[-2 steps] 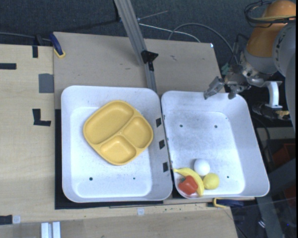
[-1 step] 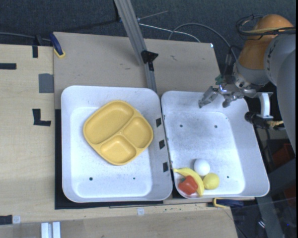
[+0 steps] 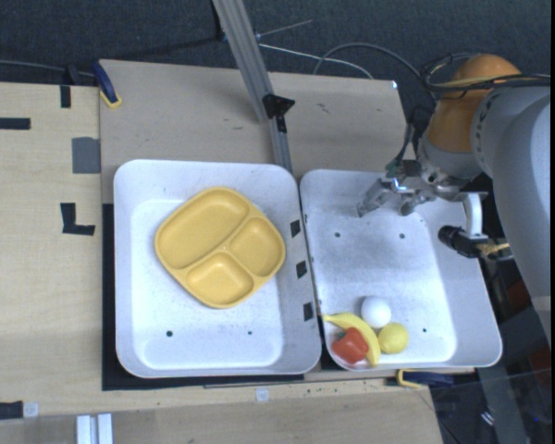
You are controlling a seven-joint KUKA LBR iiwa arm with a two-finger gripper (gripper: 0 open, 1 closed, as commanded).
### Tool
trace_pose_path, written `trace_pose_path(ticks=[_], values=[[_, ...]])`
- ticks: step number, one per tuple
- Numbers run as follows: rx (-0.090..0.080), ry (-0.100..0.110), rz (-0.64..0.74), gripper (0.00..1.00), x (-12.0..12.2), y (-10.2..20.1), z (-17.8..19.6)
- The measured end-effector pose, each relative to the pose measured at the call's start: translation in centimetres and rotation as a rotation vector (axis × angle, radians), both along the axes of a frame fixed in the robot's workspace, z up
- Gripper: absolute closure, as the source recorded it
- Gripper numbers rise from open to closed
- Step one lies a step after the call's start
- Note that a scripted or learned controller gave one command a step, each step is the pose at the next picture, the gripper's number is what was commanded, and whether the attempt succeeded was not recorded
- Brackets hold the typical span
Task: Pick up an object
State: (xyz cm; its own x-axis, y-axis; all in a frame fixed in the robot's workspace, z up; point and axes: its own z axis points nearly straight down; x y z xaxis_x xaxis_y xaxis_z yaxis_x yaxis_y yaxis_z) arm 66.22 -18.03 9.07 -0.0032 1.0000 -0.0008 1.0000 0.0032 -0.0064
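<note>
Claw [image 3: 385,199], fingers spread and empty, hovers far from the white ball [image 3: 376,311], likely light, smooth, best pinched across its middle.

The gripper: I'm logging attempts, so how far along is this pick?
Done: nothing looks picked yet. The white ball, banana, red piece and yellow fruit all lie clustered in the right bin's near corner. In hand: the gripper sits over that bin's far end, nothing visible between its fingers. Left: reaching the cluster, grasping, lifting.
</note>
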Motion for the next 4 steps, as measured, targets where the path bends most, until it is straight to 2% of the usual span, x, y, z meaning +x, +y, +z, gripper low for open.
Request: trace_pose_path(ticks=[1, 2, 3, 4], values=[[-0.001, -0.005, 0.001, 1.00, 0.2, 0.0, 1.4], [0.000, -0.010, -0.001, 1.00, 0.9, 0.4, 5.9], [0.000, -0.010, -0.001, 1.00, 0.6, 0.7, 10.3], [-0.001, -0.006, -0.002, 1.00, 1.4, 0.3, 15.7]])
